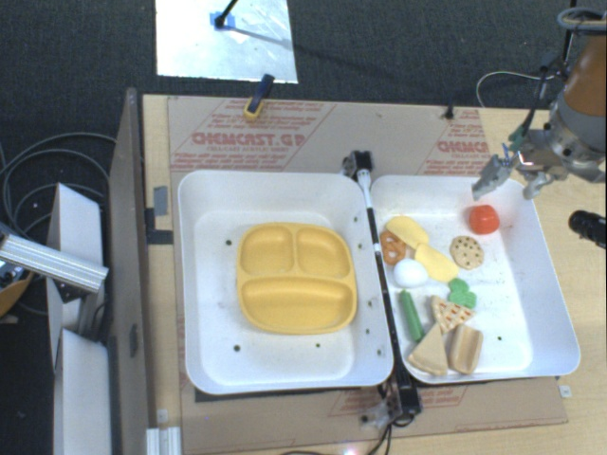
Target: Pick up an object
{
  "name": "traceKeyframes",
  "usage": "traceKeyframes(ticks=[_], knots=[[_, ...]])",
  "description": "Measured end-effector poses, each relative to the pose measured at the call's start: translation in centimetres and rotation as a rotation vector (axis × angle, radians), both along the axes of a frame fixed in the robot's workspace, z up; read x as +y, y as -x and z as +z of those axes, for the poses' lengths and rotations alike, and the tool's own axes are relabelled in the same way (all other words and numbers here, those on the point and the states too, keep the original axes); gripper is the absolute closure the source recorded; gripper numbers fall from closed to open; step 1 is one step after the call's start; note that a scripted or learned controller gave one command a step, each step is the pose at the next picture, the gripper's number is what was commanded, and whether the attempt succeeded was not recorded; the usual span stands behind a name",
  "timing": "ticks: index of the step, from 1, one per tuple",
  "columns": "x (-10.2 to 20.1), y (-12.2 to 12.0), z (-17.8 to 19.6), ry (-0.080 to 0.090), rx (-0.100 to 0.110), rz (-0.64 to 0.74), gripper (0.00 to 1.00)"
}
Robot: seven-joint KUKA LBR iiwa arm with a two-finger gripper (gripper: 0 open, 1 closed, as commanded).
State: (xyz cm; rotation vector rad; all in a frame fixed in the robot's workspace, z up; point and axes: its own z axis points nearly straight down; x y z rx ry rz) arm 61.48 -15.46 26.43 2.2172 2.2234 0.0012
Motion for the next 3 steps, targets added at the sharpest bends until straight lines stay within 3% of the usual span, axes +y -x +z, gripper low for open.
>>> traceKeyframes(ticks=[1, 2, 3], knots=[[-2.7, -1.6, -1.3, 0.002, -0.002, -0.003, 0.00], [-4.3, -5.4, -7.9, 0.002, -0.002, 0.002, 0.00], [-5.0, -5.3, -18.4, -0.006, 0.010, -0.001, 0.00]])
